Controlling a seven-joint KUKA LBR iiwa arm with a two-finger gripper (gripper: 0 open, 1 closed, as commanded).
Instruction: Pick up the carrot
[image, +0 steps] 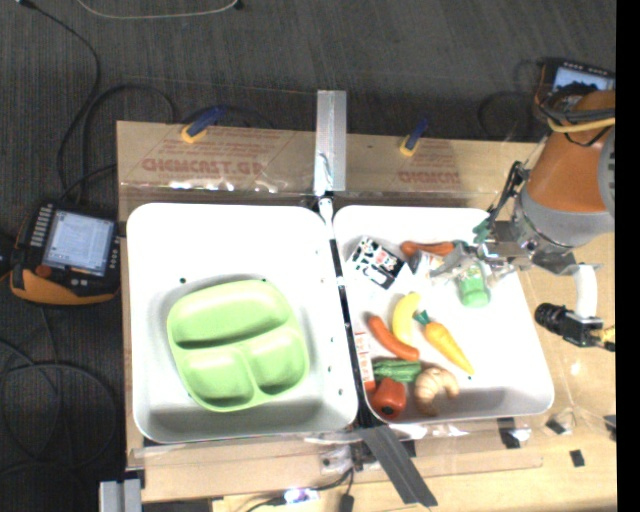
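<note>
Bench edge: nearest us, wooden bench (250, 160) front lip w/ a dark bracket (400, 470) sticking out below the bins' seam.
Arm: grey w/ orange band (572, 165), comes in from right side, hangs over right bin's far right corner.
Left bin (150, 240): white, holds a green divided tray (238, 342), three compartments, tilted a bit.
Right bin (520, 340): white, touching left bin along centre seam; we count most items here.
Pendant (70, 250): screen unit on floor, left of bench, cable attached.
Carrot (445, 343): orange w/ green top, lies mid-bin, tip pointing toward near right, just beside banana, well apart from claw.
Banana (402, 316): yellow, upright-ish, between carrot and red pepper (388, 337).
Black-white card (377, 262): far left part of right bin.
Near corner items: green veg (397, 370), red piece (389, 397), tan mushroom-like thing (434, 384), bunched tog.
Claw: gripper (474, 262) sits over far side of bin; a small green object (474, 290) just below it; we can't tell if fingers open or closed, too cluttered.
</note>
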